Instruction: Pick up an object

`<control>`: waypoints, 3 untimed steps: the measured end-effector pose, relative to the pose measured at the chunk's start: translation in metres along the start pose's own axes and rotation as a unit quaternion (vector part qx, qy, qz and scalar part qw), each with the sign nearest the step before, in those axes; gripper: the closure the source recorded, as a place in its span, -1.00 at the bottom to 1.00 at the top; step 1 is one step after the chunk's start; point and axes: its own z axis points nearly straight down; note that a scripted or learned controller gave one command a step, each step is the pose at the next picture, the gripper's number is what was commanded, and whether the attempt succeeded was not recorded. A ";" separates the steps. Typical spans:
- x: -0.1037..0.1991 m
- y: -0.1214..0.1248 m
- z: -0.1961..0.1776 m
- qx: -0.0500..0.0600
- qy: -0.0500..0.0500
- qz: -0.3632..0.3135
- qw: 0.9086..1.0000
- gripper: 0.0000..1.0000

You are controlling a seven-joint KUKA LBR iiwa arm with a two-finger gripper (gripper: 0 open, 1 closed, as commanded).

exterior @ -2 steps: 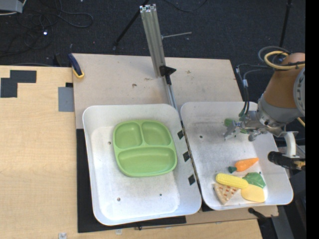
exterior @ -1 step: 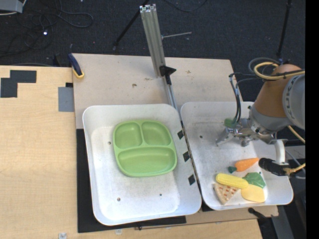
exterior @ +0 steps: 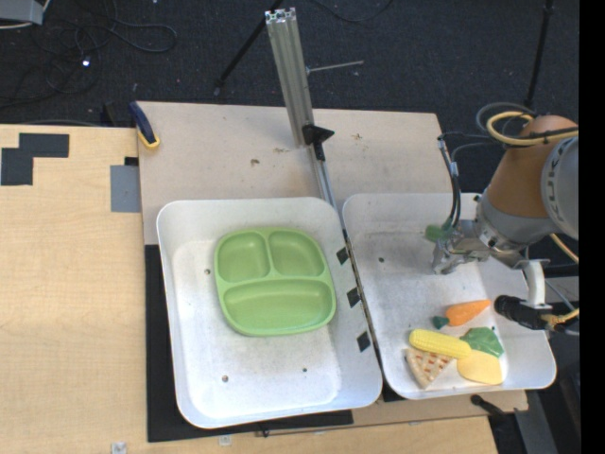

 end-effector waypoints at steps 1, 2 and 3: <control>-0.006 0.002 -0.063 0.001 -0.002 0.000 1.000 1.00; -0.009 0.010 -0.124 0.001 -0.002 -0.001 1.000 1.00; -0.009 0.009 -0.097 0.005 -0.001 -0.001 1.000 1.00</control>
